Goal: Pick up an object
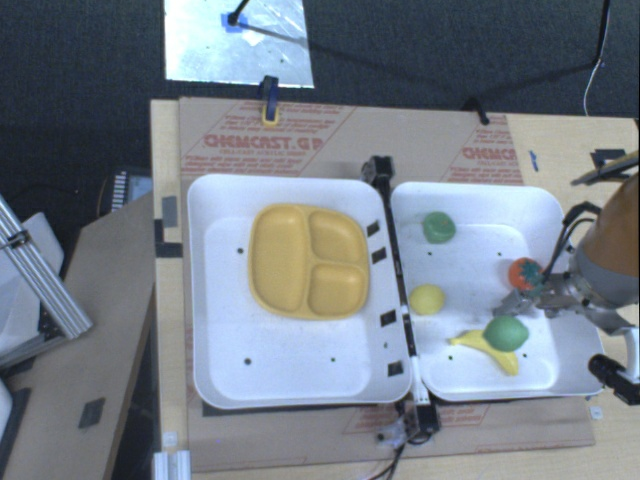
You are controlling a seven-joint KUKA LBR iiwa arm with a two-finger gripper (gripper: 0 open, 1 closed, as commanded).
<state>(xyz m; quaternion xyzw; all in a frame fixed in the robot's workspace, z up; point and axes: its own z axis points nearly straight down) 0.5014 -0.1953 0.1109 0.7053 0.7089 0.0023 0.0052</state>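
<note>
Round orange-red ball touches the metal hand; its grip I cannot tell.

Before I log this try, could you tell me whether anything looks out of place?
Nothing stands out. The yellow tray lies flat in the left bin; the fruit pieces sit loose in the right bin, with the pincer among them.

Arm enters from right edge, low over right side of bench. Grey body, orange-tan section bulking at edge. Black cables loop along upper side of wrist. Wrist angled left and slightly down. Gripper at arm's left end, pointing left, small dark metal parts at tip. Finger state unclear, too small and cluttered.
</note>
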